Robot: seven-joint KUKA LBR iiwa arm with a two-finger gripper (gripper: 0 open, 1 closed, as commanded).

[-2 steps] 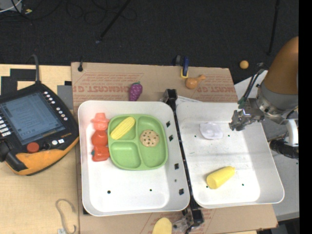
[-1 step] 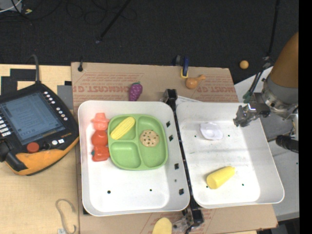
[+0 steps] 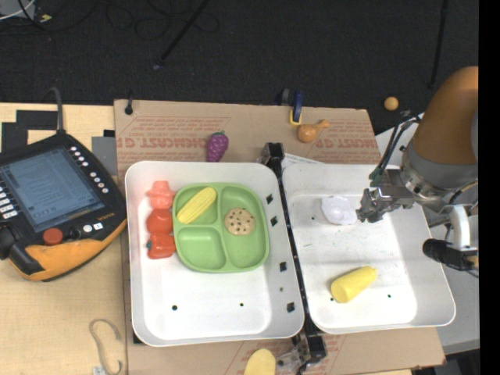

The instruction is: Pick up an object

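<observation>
In the left shallow white bin (image 3: 205,316) lie an orange-red plastic figure (image 3: 160,219) and a green three-part plastic plate (image 3: 221,248) carrying a yellow corn cob (image 3: 194,204) and a round speckled cookie (image 3: 239,222). In the right white bin (image 3: 397,309), a pale whitish rounded object (image 3: 338,209) rests near the back, just left of the dark pincer (image 3: 370,208), and a yellow rounded block (image 3: 352,283) lies well apart toward the front. Whether the pincer is apart or together cannot be told.

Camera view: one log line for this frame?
gripper: over right bin, beside white object | yellow object: untouched | grasp: unconfirmed
</observation>
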